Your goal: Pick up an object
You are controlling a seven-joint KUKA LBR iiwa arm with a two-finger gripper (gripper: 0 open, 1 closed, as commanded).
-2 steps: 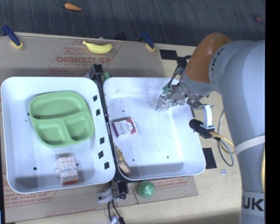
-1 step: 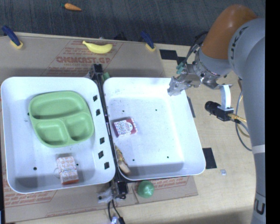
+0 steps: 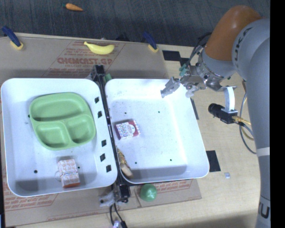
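A red and white packet (image 3: 126, 129) lies flat in the right bin (image 3: 180, 141), near its left wall. A small tan object (image 3: 124, 166) rests at that bin's lower left corner. In the left bin (image 3: 14, 127) sit a green divided tray (image 3: 62, 119) and an orange and white packet (image 3: 68, 172). My gripper (image 3: 175, 86) hovers over the upper right edge of the right bin, well to the right of and beyond the red packet. Nothing shows between its fingers.
A yellow banana (image 3: 99, 47) lies on the cardboard beyond the bins. A green ball (image 3: 148, 192) sits on the bench in front of the right bin. An orange carrot-like item (image 3: 74, 6) lies on the dark floor. Blue clamps (image 3: 13, 38) hold the cardboard.
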